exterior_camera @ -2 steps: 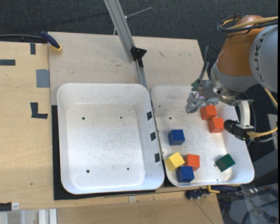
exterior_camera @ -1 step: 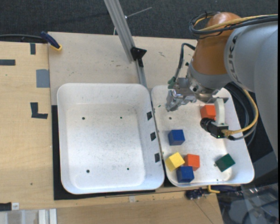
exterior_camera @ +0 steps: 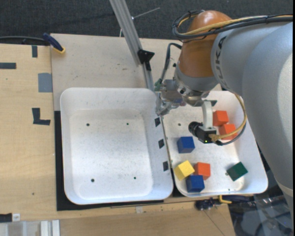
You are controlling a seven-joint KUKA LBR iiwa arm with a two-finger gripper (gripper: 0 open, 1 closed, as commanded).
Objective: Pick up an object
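The arm reaches in from the right and hangs over the right bin (exterior_camera: 255, 183). The claw (exterior_camera: 163, 104) sits at the bin's upper-left corner, close to the wall shared with the left bin (exterior_camera: 69, 132). Its opening cannot be told from this view, and no object shows in its grip.

All candidate objects lie in the right bin:
- 2 orange blocks (exterior_camera: 223, 123) at the upper right, touching each other.
- 1 blue block (exterior_camera: 186, 144) near the centre.
- 1 yellow block (exterior_camera: 184, 169), 1 orange block (exterior_camera: 203, 169) and 1 blue block (exterior_camera: 195, 183) clustered at the lower centre.
- 1 green block (exterior_camera: 237, 171) at the lower right, apart from the cluster.

The controlling relation: the central blue block lies below and slightly right of the claw, and is judged the nearest target. It stands free on all sides, so a descent there risks the least contact with neighbours. The blocks are cubes, so no long axis sets the approach.
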